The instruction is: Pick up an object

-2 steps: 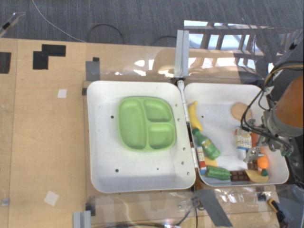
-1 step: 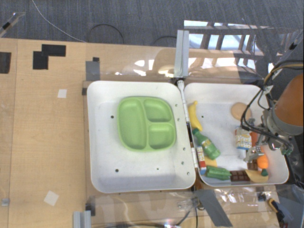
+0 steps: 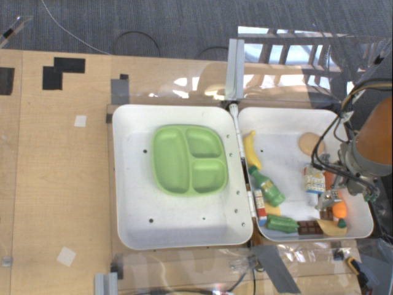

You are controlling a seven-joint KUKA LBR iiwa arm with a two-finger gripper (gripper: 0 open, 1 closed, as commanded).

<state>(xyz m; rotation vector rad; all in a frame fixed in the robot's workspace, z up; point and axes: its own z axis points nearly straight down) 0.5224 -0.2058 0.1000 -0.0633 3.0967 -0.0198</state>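
The right bin (image 3: 288,128) holds several toy foods. A yellow banana (image 3: 250,150) lies along its left wall, with a green bottle (image 3: 267,187) just below it. A green vegetable (image 3: 281,224) and a brown chocolate bar (image 3: 309,228) lie by the front wall. A tan round piece (image 3: 310,144) sits toward the back. My gripper (image 3: 327,200) hangs low at the bin's right side, beside a white and blue carton (image 3: 314,180) and just left of a small orange fruit (image 3: 339,210). Cables and the wrist hide its tips.
The left bin (image 3: 132,183) holds a green divided plate (image 3: 187,160). A metal post (image 3: 233,66) stands behind the seam between the bins. The grey arm with its orange band (image 3: 374,137) overhangs the right bin's right edge. Bare wooden bench lies to the left.
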